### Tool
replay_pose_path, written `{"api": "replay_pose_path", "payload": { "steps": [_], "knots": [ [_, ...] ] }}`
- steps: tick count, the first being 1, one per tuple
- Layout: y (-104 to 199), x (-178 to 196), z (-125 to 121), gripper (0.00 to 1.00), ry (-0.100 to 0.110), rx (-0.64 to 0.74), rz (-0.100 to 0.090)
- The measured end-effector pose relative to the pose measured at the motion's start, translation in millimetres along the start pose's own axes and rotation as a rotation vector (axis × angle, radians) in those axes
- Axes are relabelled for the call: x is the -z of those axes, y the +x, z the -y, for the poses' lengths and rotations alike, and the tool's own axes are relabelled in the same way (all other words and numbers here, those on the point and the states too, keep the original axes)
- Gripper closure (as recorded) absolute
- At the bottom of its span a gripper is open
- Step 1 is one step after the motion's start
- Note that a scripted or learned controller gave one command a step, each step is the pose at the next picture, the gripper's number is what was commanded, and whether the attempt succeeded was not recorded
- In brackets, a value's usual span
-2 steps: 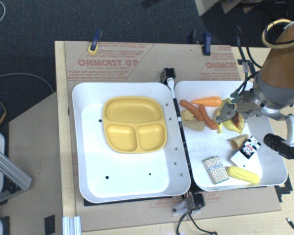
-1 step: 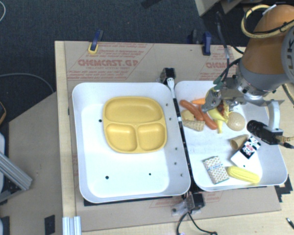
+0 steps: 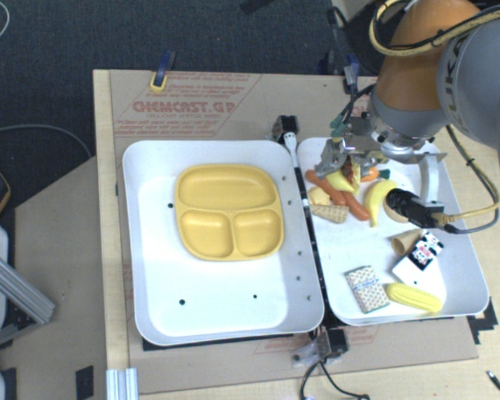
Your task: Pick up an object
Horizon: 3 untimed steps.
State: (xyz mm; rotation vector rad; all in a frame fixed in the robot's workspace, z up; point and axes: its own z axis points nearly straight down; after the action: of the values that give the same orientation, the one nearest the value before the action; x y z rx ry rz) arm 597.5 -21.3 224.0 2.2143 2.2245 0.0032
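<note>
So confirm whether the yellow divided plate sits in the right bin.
No, the yellow divided plate lies in the left bin; the right bin holds the small toys.

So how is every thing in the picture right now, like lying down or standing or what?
Yellow tray: flat in the left bin.
Gripper: low over the toy pile.
Banana: lying in the right bin.
Corn: lying flat.
Patterned card: lying flat.

1. Left bin [image 3: 142, 248]: divided plate [image 3: 229, 209] inside, toward the back.
2. Right bin [image 3: 462, 261]: carrot [image 3: 343, 196], banana [image 3: 377, 197] at back; corn [image 3: 413, 297], small box [image 3: 367, 288] in front.
</note>
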Motion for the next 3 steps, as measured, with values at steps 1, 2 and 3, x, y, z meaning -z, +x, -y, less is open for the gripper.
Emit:
{"api": "replay_pose_path", "payload": {
  "steps": [1, 2, 3],
  "knots": [
    [39, 1, -26, 1.0, -0.001, 0.0, -0.001],
    [97, 1, -52, 1.0, -0.001, 0.002, -0.002],
    [101, -10, -49, 1.0, 0.006, -0.004, 0.0]
  ]
}}
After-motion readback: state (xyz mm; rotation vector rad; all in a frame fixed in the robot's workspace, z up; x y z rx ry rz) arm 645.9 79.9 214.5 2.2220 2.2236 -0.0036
